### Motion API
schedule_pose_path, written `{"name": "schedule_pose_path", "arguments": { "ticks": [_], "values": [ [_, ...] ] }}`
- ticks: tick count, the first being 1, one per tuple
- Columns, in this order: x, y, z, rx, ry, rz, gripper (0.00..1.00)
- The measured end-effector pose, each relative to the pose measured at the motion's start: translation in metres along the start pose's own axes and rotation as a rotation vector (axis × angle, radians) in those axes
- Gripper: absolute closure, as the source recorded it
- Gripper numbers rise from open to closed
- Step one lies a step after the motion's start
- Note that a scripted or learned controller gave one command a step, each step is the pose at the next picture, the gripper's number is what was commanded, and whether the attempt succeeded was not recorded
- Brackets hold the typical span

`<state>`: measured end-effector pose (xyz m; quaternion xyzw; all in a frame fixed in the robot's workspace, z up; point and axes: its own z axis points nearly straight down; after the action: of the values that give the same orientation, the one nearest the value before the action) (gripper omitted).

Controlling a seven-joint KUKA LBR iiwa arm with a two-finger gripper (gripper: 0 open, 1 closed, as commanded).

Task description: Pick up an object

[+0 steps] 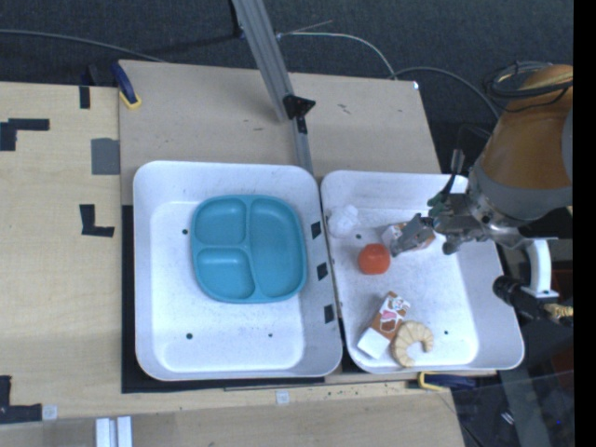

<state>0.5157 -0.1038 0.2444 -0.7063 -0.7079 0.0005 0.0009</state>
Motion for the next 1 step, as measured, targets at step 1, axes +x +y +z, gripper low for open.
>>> {"name": "schedule_pose_path", "arguments": {
  "ticks": [1],
  "values": [
    [-0.0002, 0.0, 0.0, 0.0, 0.0, -0.001, 0.0]
  ]
}}
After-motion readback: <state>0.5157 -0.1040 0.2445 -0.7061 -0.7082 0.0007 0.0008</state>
